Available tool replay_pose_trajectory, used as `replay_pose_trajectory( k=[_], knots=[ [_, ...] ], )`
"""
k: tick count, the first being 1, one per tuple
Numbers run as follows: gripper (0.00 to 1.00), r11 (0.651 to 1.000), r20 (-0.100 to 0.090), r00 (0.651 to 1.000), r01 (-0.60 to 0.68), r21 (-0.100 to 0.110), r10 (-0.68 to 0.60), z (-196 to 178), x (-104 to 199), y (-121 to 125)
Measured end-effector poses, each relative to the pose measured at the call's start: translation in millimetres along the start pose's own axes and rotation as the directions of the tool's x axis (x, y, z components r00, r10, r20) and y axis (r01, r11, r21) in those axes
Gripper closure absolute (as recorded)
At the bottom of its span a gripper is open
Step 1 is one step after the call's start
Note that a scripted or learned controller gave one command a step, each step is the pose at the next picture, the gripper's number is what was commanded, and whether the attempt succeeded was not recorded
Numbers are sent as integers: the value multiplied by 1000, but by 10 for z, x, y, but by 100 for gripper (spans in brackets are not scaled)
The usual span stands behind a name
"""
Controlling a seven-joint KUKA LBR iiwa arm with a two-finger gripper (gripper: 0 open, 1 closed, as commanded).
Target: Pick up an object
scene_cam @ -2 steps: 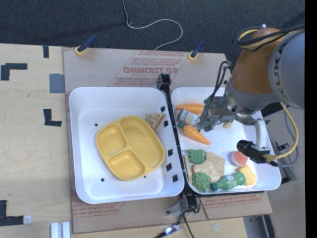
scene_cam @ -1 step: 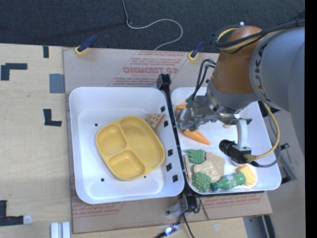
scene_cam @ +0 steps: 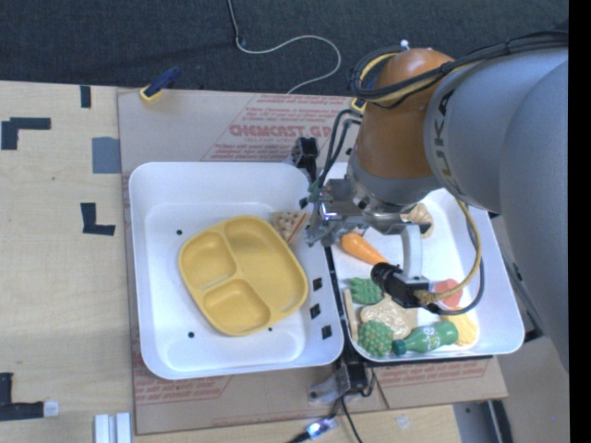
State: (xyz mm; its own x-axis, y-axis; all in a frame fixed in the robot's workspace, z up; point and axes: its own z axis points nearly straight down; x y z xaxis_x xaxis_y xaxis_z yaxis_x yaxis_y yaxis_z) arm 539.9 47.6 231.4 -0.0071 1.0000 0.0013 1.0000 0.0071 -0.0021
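1. Your hand [scene_cam: 320, 216] hangs low over the seam where the two white bins meet, on the far half of that seam. You cannot tell from here whether it is apart or together, and nothing shows gripped in it.
2. Just left of the hand, a tan waffle-patterned piece [scene_cam: 289, 221] lies in the left bin [scene_cam: 140, 247], touching the far right corner of the yellow divided tray [scene_cam: 242, 273].
3. Just right of the hand, an orange carrot [scene_cam: 360, 245] lies slantwise in the right bin [scene_cam: 494, 289].
4. Nearer you in that bin sit a green leafy piece [scene_cam: 364, 291], a beige lumpy piece [scene_cam: 388, 316], a green knobbly piece [scene_cam: 374, 339] and a green bottle-shaped toy [scene_cam: 427, 338], packed close together.
5. A red piece [scene_cam: 449, 290] and a yellow piece [scene_cam: 466, 329] lie toward that bin's right side.
6. Both bins rest on a cardboard sheet [scene_cam: 268, 127] on the table [scene_cam: 55, 275].
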Motion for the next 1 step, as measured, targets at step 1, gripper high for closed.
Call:
replay_pose_trajectory(
  k=[1],
  knots=[
    [100,1000,2,1000,-3,2,3,128,270,-65]
  ],
)
